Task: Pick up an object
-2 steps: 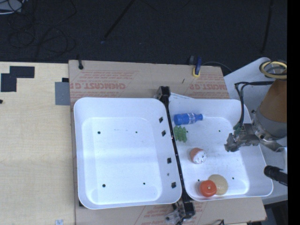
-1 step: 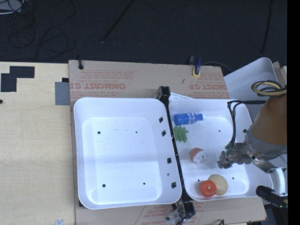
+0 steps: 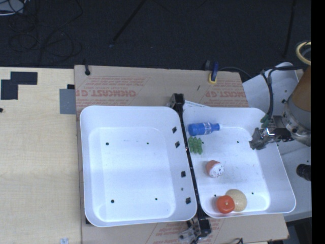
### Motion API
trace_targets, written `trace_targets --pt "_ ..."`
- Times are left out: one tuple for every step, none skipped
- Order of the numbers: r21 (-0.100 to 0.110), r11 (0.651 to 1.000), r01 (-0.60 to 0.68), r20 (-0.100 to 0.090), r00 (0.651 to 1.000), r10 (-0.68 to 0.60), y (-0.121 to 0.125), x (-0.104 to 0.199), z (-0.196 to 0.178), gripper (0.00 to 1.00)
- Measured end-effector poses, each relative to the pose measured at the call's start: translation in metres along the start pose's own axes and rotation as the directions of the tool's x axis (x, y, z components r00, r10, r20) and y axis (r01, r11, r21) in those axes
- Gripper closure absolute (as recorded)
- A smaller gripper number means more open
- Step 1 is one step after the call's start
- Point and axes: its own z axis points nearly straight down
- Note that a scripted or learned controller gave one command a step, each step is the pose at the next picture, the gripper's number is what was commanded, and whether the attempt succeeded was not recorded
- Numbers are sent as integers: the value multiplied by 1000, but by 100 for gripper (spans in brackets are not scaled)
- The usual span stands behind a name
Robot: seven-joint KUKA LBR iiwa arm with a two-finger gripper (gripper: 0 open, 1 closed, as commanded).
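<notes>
The right bin point(image 3: 277, 172) holds several small objects. A blue bottle point(image 3: 203, 128) lies on its side near the bin's far left corner. A green leafy piece point(image 3: 195, 145) sits just below it by the divider. A white and red ball-like toy point(image 3: 215, 169) rests mid-bin. An orange-red round object point(image 3: 225, 204) and a tan round one point(image 3: 237, 199) touch each other at the near edge. My gripper point(image 3: 258, 139) hangs over the bin's right rim, well right of all the objects, with nothing seen between its fingers.
The left bin point(image 3: 91, 136) stands beside the right one, with a black divider clip strip point(image 3: 184, 156) between them. Cardboard lies under both bins. The arm's cables and body point(image 3: 294, 116) occupy the right side. A wooden bench surface extends to the left.
</notes>
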Motion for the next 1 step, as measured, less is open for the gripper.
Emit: trace_targets --pt "24 1000 -5 -8 1000 5 -38 35 96 100"
